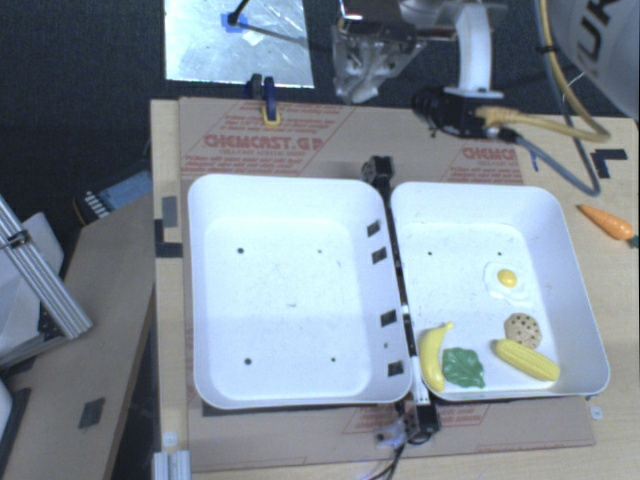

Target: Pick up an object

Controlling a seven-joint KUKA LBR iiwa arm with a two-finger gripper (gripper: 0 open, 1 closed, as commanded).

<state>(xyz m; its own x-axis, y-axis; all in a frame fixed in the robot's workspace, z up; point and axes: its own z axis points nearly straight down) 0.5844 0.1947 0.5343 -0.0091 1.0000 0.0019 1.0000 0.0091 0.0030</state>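
Five small toy foods sit in the right bin [560, 228], all gathered toward its near edge. Closest to the camera are the banana [433, 356], lying against the bin's left wall by the divider, and a green leafy piece [463, 368] touching the banana's right side. Just to the right of those lies a corn cob [526, 360], tilted, near the front right corner. A round cookie [521, 328] rests just behind the corn, close to it or perhaps touching it (hard to tell at this size). Farther back, apart from the rest and near the right wall, lies a fried egg [506, 279] with its yolk up. The left bin [230, 208] stands beside the right one, the two joined along a dark strip with clips. Both rest on a brown board [290, 138] with red lettering. Off the board to the right, on the bench, lies a carrot [607, 221]. Beyond the bins, at the far edge of the board, a yellow and blue clamp [268, 103] stands, with a shiny metal sheet [237, 26] behind it. The gripper [362, 78] hangs high at the back, above the board's far edge and well apart from every food item; whether its fingers are open or closed I cannot tell, and nothing is visible between them.
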